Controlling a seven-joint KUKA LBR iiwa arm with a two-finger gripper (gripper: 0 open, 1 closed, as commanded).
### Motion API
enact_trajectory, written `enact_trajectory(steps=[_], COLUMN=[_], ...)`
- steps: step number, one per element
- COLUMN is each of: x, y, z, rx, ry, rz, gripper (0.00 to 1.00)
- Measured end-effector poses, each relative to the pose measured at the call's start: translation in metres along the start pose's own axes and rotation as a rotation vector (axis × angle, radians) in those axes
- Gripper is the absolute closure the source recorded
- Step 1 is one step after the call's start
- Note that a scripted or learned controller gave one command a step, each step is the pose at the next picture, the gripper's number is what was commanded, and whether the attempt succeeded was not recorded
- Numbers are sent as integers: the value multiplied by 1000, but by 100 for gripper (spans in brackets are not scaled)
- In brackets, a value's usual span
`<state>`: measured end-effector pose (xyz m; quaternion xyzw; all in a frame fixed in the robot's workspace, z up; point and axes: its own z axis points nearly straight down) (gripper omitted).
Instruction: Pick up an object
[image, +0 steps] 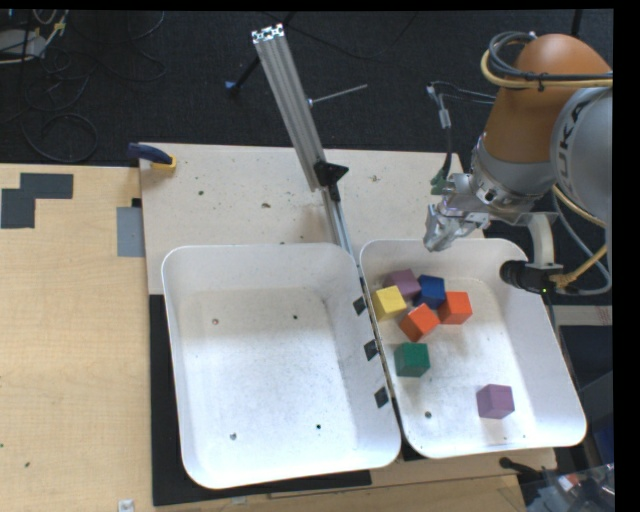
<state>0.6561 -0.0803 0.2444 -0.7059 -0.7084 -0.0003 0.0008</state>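
Smooth white plastic for both bins (190, 270), lightly speckled. Pale wood grain on the bench (60, 330). Brushed metal on the slanted rail (290, 90), matt colour on the blocks (411, 359)

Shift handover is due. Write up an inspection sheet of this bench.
Surface: two white bins side by side; left bin, right bin.
Job's things: in the right bin, a cluster of yellow block, mauve block, blue block and two orange blocks; green block just below; purple block apart.
Clutter: nothing seen.
Grippers: gripper above the right bin's far rim, holding nothing.
Cables: loose cables on the dark floor.
Surroundings: slanted metal rail.
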Motion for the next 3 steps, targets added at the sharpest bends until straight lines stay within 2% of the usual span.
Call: enact_trajectory(steps=[1,3], x=[54,166], y=[6,11], z=[14,1], rx=[4,0], ry=[1,1], rz=[0,-1], gripper=[100,100])
